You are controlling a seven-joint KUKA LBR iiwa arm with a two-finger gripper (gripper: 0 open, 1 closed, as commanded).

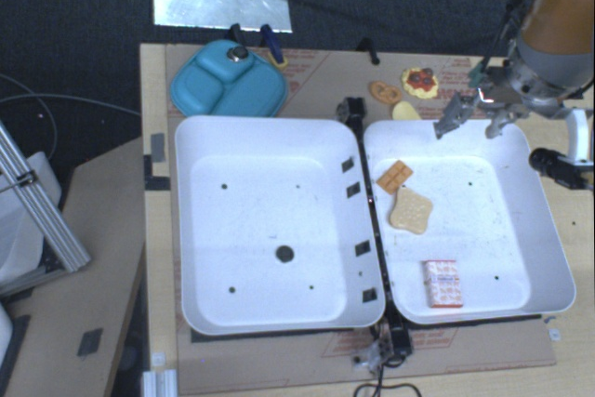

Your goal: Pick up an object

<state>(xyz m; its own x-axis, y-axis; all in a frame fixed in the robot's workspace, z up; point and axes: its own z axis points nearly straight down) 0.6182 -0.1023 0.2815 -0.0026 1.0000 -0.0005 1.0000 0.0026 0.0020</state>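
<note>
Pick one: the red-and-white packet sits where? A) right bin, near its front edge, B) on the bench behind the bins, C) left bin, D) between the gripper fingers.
A: the red-and-white packet lies flat on the floor of the right bin, toward its front edge, well apart from the gripper at the back rim.

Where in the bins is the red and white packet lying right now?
The red and white packet lies in the right-hand bin, near its front edge, below the toast-shaped piece and the small waffle piece.
</note>
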